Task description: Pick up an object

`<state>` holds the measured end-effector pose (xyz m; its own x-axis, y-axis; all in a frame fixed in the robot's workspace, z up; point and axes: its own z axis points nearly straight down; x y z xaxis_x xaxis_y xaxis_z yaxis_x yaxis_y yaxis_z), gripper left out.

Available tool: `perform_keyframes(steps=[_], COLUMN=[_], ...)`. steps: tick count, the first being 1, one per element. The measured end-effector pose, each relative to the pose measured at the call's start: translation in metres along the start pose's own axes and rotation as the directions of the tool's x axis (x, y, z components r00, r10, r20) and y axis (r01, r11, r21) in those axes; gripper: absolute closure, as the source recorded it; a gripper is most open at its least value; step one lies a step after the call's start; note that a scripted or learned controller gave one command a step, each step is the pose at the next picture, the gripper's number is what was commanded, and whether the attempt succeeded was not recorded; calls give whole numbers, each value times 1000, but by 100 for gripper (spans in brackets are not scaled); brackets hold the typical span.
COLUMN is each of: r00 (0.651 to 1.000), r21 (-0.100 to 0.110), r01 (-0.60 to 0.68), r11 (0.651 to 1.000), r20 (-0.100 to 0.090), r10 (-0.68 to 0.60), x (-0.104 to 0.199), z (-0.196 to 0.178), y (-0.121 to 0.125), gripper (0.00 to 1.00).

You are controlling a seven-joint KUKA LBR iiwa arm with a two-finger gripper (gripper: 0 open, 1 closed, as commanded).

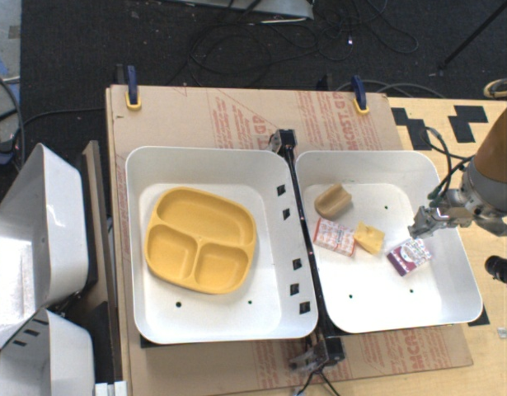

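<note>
End effector low over the right bin, beside a purple packet

The arm (494, 176) comes in from the right, and its end effector (424, 223) sits over the right bin (451, 299), at the upper edge of a small purple packet (409, 257) that lies flat on the bin floor. Whether the two touch cannot be told, nor whether the end effector is spread or pressed together. Left of the packet lies a yellow wedge-shaped block (370, 238), and just beside that a red-and-white wrapper (334, 237) (its print is too small to read). A tan lump (333, 199) rests above them, apart from the rest. The left bin (146, 304) holds a yellow divided tray (201, 239), well apart from the arm. Both bins sit side by side on the cardboard-covered bench (237, 110)
</note>
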<state>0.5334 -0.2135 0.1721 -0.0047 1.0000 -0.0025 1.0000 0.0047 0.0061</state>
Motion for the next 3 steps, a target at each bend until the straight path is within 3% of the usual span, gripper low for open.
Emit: perform_keyframes(steps=[2, 3], r00=[1000, 1000], r21=[-1, 7], r01=[1, 3], r11=[1000, 1000], r20=[2, -3], r10=[-1, -3], x=[2, 48], z=[-116, -102], y=[4, 12], gripper=[100, 100])
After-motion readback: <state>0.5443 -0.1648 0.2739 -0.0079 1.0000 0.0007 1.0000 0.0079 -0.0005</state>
